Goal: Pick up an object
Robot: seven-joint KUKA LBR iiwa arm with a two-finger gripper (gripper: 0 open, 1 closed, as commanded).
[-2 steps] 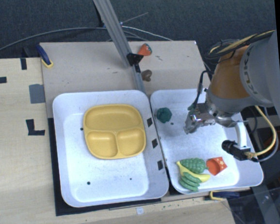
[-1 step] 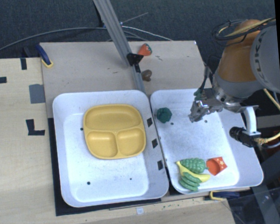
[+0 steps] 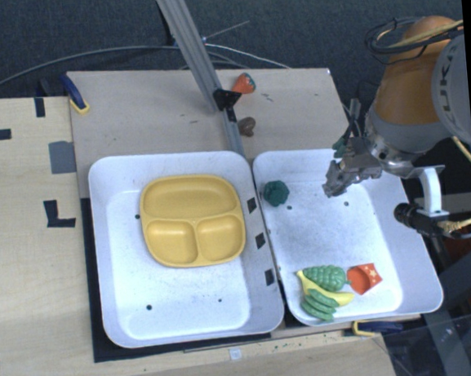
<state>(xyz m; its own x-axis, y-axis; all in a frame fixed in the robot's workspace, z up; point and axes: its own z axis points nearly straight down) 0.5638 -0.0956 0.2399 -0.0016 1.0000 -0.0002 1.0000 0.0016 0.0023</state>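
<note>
My gripper [image 3: 336, 184] hangs over the upper part of the right bin [image 3: 403, 234], reaching in from the right. A small dark green ball-like object [image 3: 276, 193] lies in that bin's upper left corner, to the left of the gripper and apart from it. At the bin's front lie a green bumpy vegetable [image 3: 326, 277], a yellow banana-like piece [image 3: 335, 295], a green pod [image 3: 318, 306] and a red-orange piece [image 3: 364, 278], well below the gripper. I see nothing between the fingers.
The left bin [image 3: 119, 259] holds a yellow divided tray [image 3: 193, 219]. A grey pole [image 3: 194, 43] slants down to the bins' rear seam, with a clamp and an orange knob [image 3: 244, 82] near it. A blue-yellow clip [image 3: 75, 94] lies at the bench's far left.
</note>
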